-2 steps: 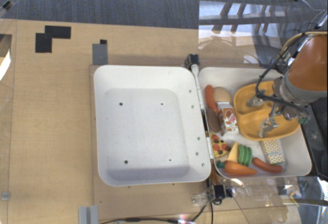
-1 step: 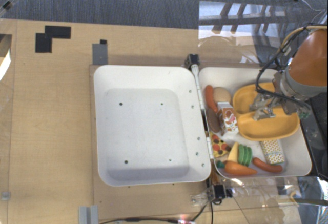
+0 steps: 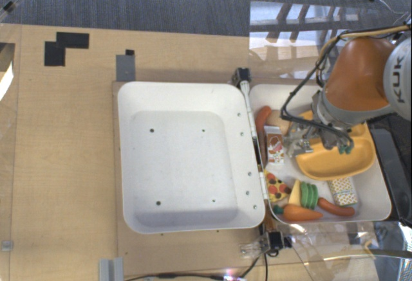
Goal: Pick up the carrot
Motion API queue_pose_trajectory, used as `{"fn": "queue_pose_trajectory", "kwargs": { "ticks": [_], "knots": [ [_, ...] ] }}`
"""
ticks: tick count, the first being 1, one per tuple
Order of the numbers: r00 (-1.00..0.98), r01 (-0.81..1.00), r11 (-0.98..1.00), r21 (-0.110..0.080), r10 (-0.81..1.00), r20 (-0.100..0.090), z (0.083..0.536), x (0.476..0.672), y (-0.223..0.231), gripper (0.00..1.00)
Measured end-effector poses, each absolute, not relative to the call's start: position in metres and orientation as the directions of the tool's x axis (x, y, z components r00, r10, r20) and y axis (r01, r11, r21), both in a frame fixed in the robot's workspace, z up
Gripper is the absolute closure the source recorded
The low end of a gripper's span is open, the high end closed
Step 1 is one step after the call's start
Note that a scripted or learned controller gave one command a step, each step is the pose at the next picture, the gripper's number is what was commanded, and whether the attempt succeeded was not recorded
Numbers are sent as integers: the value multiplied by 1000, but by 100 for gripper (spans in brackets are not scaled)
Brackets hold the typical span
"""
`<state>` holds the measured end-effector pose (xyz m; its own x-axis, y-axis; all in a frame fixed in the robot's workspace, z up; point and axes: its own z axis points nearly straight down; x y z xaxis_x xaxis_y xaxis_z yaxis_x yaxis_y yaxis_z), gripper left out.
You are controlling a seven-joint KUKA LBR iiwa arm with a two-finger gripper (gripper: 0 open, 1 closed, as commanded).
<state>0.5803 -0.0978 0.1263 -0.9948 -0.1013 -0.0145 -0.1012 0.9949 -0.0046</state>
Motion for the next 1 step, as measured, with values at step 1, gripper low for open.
{"fn": "queue_pose_trajectory", "kwargs": {
  "ticks": [1],
  "knots": [
    [-827,-563,827,-10,-563,-17,91,589,-117,100]
  ]
}}
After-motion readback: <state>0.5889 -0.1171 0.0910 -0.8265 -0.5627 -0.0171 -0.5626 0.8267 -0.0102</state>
